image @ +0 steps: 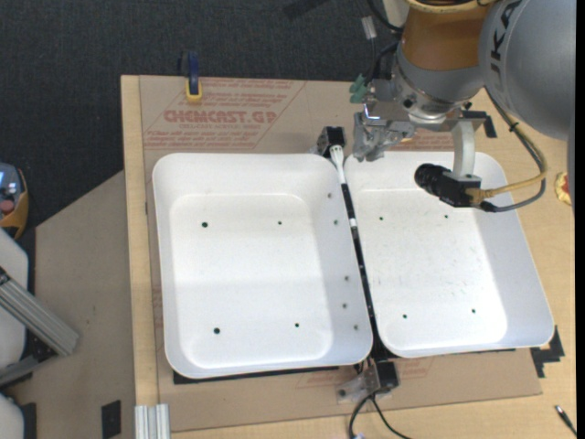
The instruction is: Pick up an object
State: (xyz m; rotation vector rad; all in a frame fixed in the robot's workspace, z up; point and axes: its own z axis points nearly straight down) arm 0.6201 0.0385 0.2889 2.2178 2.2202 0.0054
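Resting on cardboard-covered bench (228,108): two white bins (247,254) (448,273) side by side. Gripper (370,146) hovering above right bin's far-left corner, grip state unclear. Blue-yellow clamp (192,76) sitting at far edge.

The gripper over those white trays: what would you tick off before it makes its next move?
1. Gripper position: ok. The gripper hangs at the far left corner of the right bin.
2. Load in the gripper: cannot tell.
3. Target to pick: not ok. The bin floors bear small dark dots, nothing graspable.
4. Bins seated: ok. The left bin and right bin lie flat, side by side.
5. Clearance: cannot tell. A black unit on the arm hangs over the right bin.
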